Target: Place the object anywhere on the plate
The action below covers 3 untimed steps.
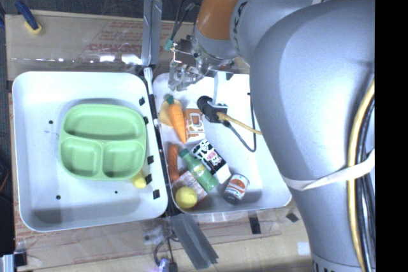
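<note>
Green plate — left bin; gripper above carrot.

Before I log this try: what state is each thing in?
Gripper: above the right bin's far end, holding nothing visible.
Green plate: in the left bin, nothing on it.
Carrot: lying in the right bin.
Can: on its side.
Lemon: right bin's near corner.

Green plate in left bin, claw above right bin's carrot (among clutter)
</note>
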Motion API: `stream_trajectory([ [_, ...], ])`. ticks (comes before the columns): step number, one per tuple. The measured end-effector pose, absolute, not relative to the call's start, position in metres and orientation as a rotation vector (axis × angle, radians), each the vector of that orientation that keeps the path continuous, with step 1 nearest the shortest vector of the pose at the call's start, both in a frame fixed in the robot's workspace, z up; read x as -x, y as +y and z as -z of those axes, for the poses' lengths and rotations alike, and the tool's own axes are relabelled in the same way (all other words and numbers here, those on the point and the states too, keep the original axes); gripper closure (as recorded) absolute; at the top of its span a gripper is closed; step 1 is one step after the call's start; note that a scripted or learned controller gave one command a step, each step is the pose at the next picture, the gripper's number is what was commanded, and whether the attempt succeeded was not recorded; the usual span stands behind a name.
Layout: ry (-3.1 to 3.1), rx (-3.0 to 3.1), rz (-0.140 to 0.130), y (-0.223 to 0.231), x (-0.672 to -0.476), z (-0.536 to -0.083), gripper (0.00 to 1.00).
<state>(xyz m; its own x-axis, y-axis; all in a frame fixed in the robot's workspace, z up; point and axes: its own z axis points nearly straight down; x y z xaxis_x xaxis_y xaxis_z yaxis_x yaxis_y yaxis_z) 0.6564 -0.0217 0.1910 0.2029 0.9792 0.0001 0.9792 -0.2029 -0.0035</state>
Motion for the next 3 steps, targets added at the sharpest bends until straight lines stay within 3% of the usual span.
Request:
stream_trajectory([
  [1, -2.113, 2.321, -0.005, -0.093, -0.591, -0.190, 1.00],
  [2, -2.084, 2.346, -0.004, -0.145, -0.485, -0.157, 1.00],
  [3, -2.061, 2.368, -0.003, -0.005, -0.476, -0.196, 1.00],
])
